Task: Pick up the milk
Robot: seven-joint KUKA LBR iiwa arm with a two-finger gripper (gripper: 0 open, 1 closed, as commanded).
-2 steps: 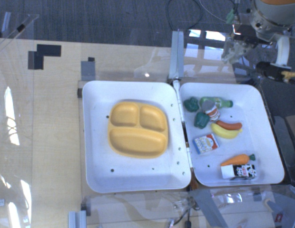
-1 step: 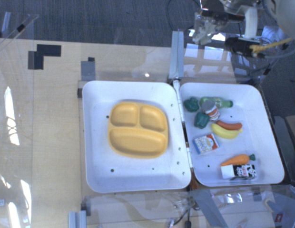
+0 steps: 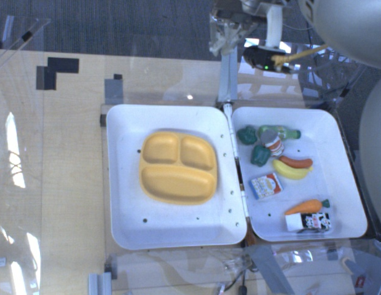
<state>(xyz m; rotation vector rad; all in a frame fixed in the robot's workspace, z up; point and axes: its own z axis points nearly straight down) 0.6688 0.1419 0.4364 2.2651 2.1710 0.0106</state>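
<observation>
Pale wood tabletop [image 3: 61, 183], glare streaks at 9 o'clock, dark carpet [image 3: 104, 11] beyond at 12 o'clock. Black L-shaped mark [image 3: 54, 71] on the wood at 10 o'clock. Two white bins side by side, touching along a middle seam: left bin [image 3: 126, 214], right bin [image 3: 344, 183].

One yellow tray [image 3: 178, 166], three compartments, mid left bin.

In the right bin, counted: one milk [image 3: 308, 222], a small white carton with black spots, lying at 5 o'clock near the front wall; one carrot [image 3: 305, 206] just behind it, touching or nearly so; one red and white box [image 3: 265, 186] at mid bin; one banana [image 3: 291, 170]; one sausage [image 3: 295, 161] against the banana's far side; one can [image 3: 273, 144]; one green bottle [image 3: 279, 132] at 12 o'clock; two dark green lumps, one [image 3: 246, 134] at 11 o'clock, another [image 3: 260, 156] just below, too blurred to name.

Grey arm [image 3: 347, 17] at 1 o'clock. Pincer [image 3: 224, 39] high over the far seam between bins, well apart from the milk, nothing between its fingers; how wide apart, cannot tell.
</observation>
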